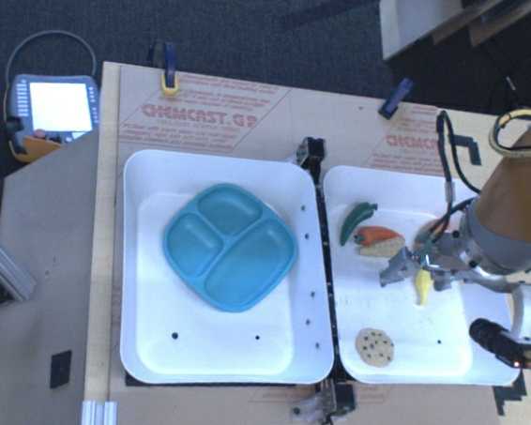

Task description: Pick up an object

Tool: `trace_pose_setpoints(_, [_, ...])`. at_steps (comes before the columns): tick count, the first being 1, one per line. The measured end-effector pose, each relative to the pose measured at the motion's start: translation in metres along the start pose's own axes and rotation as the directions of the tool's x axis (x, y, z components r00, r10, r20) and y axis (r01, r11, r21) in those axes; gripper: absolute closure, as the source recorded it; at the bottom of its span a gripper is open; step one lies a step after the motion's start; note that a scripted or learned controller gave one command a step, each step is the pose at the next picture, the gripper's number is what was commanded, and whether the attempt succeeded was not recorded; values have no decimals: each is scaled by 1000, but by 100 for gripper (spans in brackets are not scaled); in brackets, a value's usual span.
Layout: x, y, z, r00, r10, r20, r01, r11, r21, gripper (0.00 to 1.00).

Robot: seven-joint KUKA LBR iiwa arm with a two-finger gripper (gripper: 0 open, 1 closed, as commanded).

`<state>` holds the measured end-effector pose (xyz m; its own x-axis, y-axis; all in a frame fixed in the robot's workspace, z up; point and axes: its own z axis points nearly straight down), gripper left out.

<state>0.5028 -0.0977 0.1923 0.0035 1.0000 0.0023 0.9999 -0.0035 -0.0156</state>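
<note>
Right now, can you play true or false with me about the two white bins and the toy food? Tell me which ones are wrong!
1. The blue plate lies in the left bin. True.
2. The cookie sits on the blue plate. False: it lies in the right bin, near the front edge.
3. The green pepper is in the right bin. True.
4. The blue plate has just one big section. False: it is split into three sections.
5. The gripper is above the left bin. False: it is over the right bin, close to a yellow item.
</note>
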Motion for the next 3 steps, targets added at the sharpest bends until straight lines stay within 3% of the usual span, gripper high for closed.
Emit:
trace_pose_setpoints(1, [0, 3, -7, 1000, -3, 2, 3, 1000, -15, 0])
trace_pose_setpoints(3, [-6, -1, 85, 1000, -3, 0, 3, 1000, -10, 0])
